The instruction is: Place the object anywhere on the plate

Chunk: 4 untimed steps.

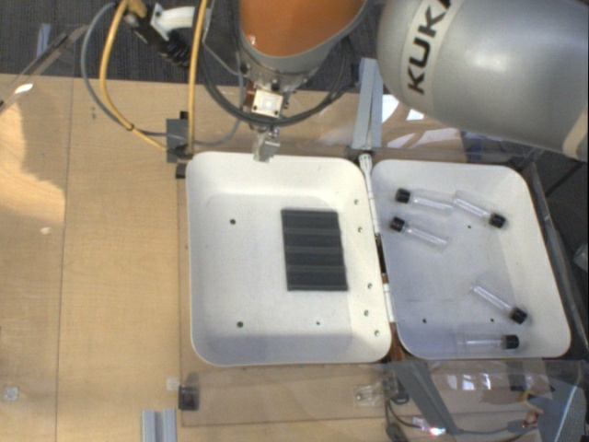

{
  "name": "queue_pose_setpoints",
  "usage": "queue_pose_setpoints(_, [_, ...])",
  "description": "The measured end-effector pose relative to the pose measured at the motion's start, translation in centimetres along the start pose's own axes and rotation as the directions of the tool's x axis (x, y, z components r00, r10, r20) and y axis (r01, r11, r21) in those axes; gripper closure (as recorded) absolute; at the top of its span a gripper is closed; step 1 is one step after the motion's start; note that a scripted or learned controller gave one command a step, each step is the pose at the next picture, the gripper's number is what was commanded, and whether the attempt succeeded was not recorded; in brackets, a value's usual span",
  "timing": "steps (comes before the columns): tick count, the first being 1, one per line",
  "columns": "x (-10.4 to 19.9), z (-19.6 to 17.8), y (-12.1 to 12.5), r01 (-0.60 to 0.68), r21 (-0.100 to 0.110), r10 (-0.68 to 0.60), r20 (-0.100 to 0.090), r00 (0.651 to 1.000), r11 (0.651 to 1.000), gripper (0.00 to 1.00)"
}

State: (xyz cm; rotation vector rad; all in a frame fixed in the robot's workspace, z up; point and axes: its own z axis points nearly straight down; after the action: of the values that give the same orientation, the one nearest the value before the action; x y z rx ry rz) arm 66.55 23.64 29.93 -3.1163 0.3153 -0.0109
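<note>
Tubes (425,198), well right of gripper (265,147): judged light, stiff, slick, breakable; best gripped mid-barrel, crosswise. Plate (314,249) sits nearer. Gripper opening cannot be told.

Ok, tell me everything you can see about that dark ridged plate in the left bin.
The plate is a flat dark grey, nearly black rectangle, taller than wide in the camera view. Crosswise grooves divide its top into four bands. Its surface looks matte, perhaps plastic or rubber, though the material is not certain. It lies flat on the floor of the left bin, a little right of centre and clear of the bin walls. Only the bin floor touches it, and nothing sits on it.
</note>
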Motion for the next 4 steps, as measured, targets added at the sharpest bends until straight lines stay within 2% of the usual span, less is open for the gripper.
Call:
queue_pose_setpoints(1, [0.0, 0.2, 0.0, 0.000, -0.002, 0.000, 0.003, 1.000, 1.000, 0.00])
queue_pose_setpoints(2, [0.4, 13.1, 1.0, -0.288, -0.005, 0.288, 0.004, 0.958, 0.958, 0.00])
queue_pose_setpoints(3, [-4.4, 20.3, 1.8, -0.415, -0.003, 0.415, 0.000, 0.910, 0.910, 0.00])
queue_pose_setpoints(4, [-4.5, 19.1, 1.4, -0.411, 0.005, 0.411, -0.001, 0.912, 0.912, 1.00])
